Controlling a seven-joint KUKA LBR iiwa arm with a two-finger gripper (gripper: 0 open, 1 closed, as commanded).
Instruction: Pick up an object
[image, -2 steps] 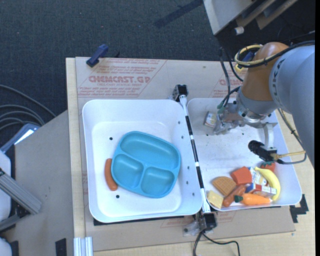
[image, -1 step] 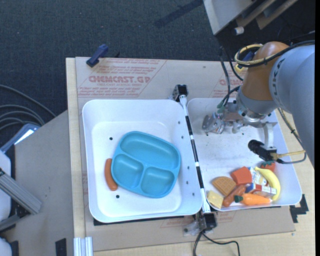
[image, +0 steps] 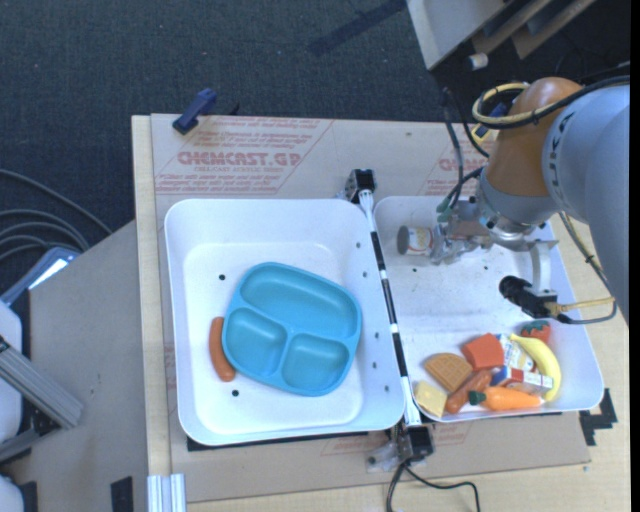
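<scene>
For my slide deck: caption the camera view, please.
Grey arm's gripper over right white bin holding toy food; blue divided plastic tray in left white bin.

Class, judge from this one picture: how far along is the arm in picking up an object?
Done: nothing looks lifted. The toy food pile lies in the right bin, and the blue tray and sausage in the left bin. In hand: the gripper hangs over the right bin's far end, nothing visibly between its fingers. Left: reach an object, grasp, lift.

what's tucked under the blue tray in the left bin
A toy sausage pokes out from beside the blue tray's left edge, on the left bin's floor. Anything beneath the tray is covered.
</scene>
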